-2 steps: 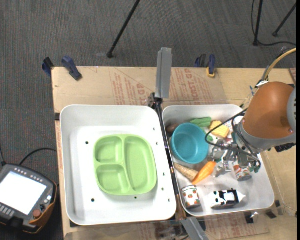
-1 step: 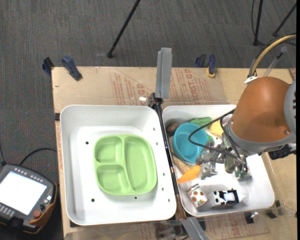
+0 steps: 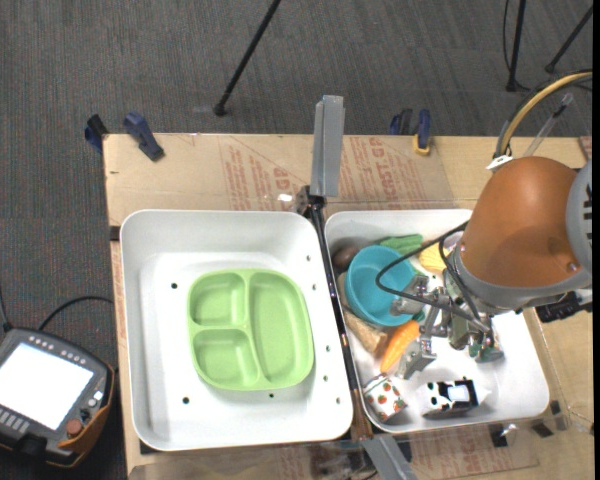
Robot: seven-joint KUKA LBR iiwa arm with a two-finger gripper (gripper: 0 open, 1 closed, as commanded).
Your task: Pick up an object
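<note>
My gripper [image 3: 450, 351] hangs over the middle of the right bin [image 3: 525, 368], below the orange band [image 3: 525, 228] of the arm. Its fingers [image 3: 418, 356] stand apart and open, with nothing between them. An orange carrot-shaped toy [image 3: 397, 343] lies just left of the fingers. A blue bowl [image 3: 378, 283] sits behind it, partly covered by the wrist. In front of the gripper lie a black-and-white toy [image 3: 450, 395] and a white block with red spots [image 3: 384, 396]. A green piece [image 3: 400, 241], a yellow piece [image 3: 432, 258] and a brown item [image 3: 344, 258] lie at the back.
The left bin [image 3: 150, 268] holds a green divided plate [image 3: 250, 328]. A grey post [image 3: 328, 153] rises at the back between the bins. Clamps sit along the cardboard's far edge. A teach pendant [image 3: 35, 388] lies on the floor at lower left.
</note>
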